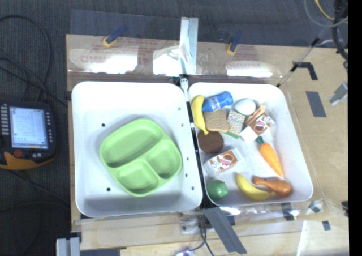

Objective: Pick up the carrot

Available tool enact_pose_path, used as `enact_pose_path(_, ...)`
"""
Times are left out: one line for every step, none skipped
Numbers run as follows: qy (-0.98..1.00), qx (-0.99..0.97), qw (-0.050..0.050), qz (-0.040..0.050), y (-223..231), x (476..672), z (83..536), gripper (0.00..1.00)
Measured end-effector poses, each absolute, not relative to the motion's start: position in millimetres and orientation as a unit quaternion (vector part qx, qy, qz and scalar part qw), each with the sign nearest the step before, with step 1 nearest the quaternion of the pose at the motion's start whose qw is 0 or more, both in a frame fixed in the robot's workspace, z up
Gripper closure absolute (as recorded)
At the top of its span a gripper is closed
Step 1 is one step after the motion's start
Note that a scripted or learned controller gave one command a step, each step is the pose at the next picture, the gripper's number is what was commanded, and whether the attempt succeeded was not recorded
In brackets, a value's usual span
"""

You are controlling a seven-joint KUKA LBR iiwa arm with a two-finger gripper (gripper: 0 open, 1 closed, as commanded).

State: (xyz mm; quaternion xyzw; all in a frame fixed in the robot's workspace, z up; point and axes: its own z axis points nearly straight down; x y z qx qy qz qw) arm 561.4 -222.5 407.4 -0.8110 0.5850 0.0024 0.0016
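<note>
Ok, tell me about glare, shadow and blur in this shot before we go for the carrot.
Camera view: strong glare on the clear sheet behind the bins, washing out patches; the right bin rim is bright; the carrot is evenly lit and readable, edges slightly soft; the green tray throws only a faint shadow; dark floor loses detail.

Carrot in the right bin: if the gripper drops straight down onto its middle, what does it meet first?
Probably the carrot itself: nothing lies over it. The red-and-white box sits by its green end, the brown drumstick near its tip; heights are unclear.
</note>
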Motion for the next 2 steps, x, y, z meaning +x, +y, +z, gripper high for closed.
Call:
enact_pose_path(0.459, -0.888, 0.002, 0.0015, -215.3, 526.2, 418.0, 1.00)
enact_pose_path(0.243, -0.970, 0.002, 0.0009, -214.9, 506.4, 429.3, 1.00)
